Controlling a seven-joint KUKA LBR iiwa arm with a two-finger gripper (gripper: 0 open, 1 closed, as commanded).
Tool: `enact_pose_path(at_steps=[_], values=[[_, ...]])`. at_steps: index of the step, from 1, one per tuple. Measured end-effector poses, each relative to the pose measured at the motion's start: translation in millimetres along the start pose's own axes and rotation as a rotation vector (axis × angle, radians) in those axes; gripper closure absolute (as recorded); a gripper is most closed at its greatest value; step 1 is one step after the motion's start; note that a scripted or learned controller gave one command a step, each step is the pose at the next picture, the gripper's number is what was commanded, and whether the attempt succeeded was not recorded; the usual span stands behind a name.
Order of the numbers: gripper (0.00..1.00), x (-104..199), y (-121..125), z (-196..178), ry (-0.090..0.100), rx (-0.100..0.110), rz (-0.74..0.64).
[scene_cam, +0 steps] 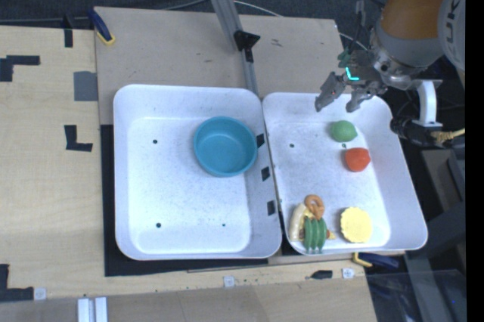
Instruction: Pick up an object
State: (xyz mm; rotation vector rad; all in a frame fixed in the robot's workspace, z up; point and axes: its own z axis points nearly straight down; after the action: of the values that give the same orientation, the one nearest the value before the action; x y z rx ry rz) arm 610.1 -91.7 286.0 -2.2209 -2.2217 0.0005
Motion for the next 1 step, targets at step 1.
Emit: enact_pose_path(at_steps=[1], values=[[0.0, 0.0, 0.0, 0.0, 0.0, 0.0, 0.0]])
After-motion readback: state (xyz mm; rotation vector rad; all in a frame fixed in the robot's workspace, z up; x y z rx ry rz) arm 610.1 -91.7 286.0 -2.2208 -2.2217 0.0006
